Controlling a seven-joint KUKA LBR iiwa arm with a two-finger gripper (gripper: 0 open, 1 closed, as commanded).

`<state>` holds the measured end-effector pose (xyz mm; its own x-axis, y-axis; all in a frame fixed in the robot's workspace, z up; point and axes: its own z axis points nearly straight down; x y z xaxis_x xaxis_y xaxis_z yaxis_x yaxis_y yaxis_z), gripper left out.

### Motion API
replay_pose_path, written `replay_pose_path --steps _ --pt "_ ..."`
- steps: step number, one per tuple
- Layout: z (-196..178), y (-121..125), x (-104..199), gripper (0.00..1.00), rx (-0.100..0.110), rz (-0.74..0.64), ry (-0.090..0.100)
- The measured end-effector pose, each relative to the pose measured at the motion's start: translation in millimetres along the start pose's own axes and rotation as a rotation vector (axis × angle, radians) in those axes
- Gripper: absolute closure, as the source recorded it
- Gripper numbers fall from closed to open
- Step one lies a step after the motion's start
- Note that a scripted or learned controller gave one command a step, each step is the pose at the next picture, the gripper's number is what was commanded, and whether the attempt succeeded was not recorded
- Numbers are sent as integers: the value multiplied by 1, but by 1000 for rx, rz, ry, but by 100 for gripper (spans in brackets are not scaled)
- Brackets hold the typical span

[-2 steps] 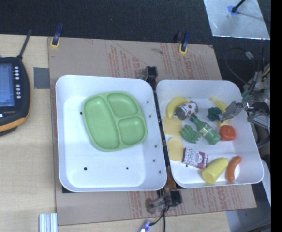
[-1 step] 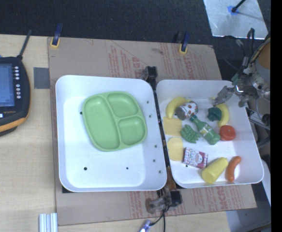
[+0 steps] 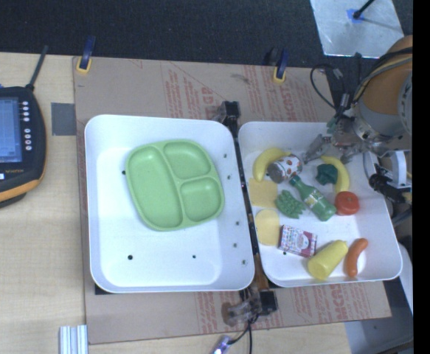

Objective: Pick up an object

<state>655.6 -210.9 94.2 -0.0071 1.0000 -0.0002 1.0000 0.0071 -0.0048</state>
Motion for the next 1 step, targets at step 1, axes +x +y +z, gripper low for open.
replay_pose_path --steps 1 --pt "3 -66 -1 0 0 1 -1"
